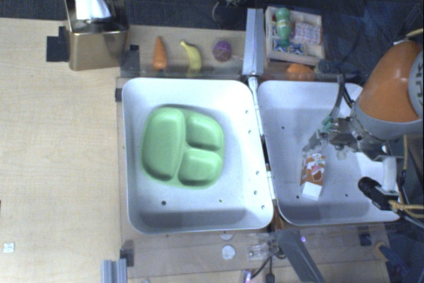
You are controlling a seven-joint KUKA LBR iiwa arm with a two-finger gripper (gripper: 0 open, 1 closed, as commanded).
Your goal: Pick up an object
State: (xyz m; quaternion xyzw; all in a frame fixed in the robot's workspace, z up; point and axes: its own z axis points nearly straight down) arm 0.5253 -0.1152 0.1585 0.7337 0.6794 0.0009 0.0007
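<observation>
Packet [313,173] lengthwise, near-to-far, slightly tilted

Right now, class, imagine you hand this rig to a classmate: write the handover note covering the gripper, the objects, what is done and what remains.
Gripper: low over the right bin, at the top end of the orange-and-white packet; grip state unclear.
Packet: lying flat on the right bin's floor, not lifted.
Left bin: green divided tray, untouched.
Done: arm positioned at the packet.
Left: grasp and lift an object.
</observation>
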